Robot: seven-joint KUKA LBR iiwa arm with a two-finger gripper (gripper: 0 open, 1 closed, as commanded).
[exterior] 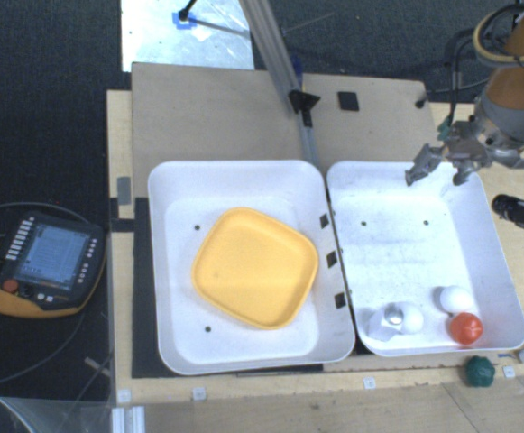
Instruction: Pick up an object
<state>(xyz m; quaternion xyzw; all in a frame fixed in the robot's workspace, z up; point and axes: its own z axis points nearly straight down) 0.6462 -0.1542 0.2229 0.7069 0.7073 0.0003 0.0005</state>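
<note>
On the worktop (243, 106), my gripper (437, 168) hangs open and empty over the right bin's (424, 242) far edge; I'd next descend toward the red ball (465, 328) at its near corner.

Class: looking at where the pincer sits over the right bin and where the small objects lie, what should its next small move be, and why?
Probably travel toward the near edge of the right bin. The open pincer hangs over the bin's far end, while the red ball, white ball and silvery object cluster at the near end, so nothing lies beneath it to grasp.
</note>
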